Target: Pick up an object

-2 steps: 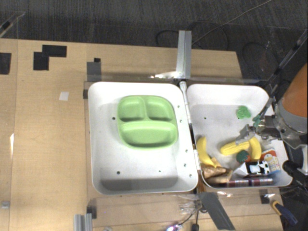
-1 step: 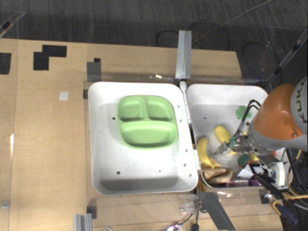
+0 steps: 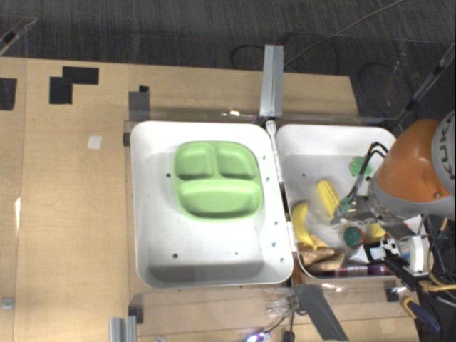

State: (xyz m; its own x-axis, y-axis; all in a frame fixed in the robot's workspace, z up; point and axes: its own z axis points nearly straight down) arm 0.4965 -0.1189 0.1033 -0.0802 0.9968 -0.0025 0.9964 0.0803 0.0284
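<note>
Inside left bin [image 3: 146, 191]: green divided tray [image 3: 217, 179]. Right bin [image 3: 320, 144]: corn cob [image 3: 328, 197], banana [image 3: 301, 223], more bits half-hidden under arm [image 3: 417, 169]. Gripper [image 3: 354, 219] state: can't tell.

- A yellow corn cob [image 3: 328, 197], ridged with kernels, lies at a slant in the middle of the right white bin [image 3: 313, 148] — its upper end tilts toward the divider between the bins.
- A yellow banana [image 3: 300, 223], curved and smooth, lies along the right bin's left wall, just below and left of the corn cob.
- A brown, lumpy bread-like piece [image 3: 324, 260] lies at the near left corner of the right bin, touching the banana's lower end.
- A small dark teal ball [image 3: 353, 236] sits right of the banana, near the bin's front.
- A small green piece [image 3: 356, 167] lies further back — its shape is too small to tell.
</note>
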